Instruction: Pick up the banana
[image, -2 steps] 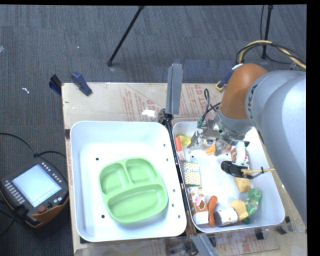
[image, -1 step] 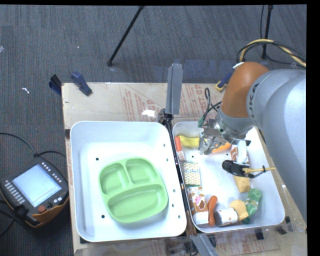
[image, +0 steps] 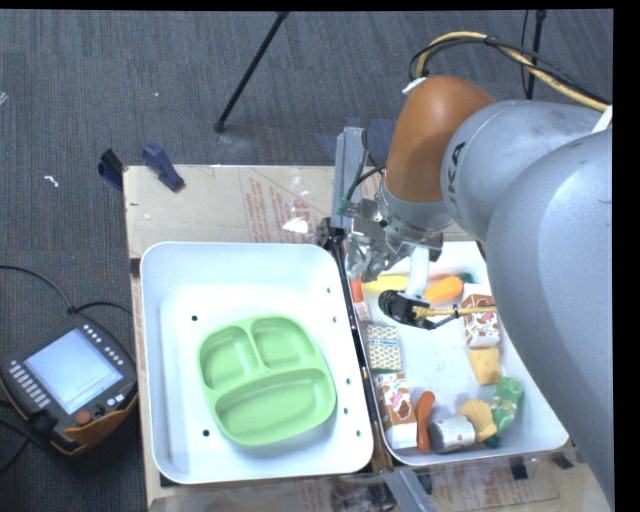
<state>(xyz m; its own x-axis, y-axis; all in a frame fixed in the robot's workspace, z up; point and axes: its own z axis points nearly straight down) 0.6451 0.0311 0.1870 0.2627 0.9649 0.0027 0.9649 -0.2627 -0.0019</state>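
Tool over the far end of the right bin

The tool (image: 385, 262) hangs below the orange band; its opening cannot be told, since the wrist hides it. The banana (image: 392, 284) shows as a yellow sliver directly beneath the tool, mostly covered. A carrot (image: 444, 290) lies just right; a green plate (image: 266, 392) sits well left.

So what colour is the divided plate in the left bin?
Light green: the divided plate, seen clearly in the camera view, lies in the white left bin.

Dark grey carpet floor (image: 120, 90) around a worn brown bench top (image: 230, 205)
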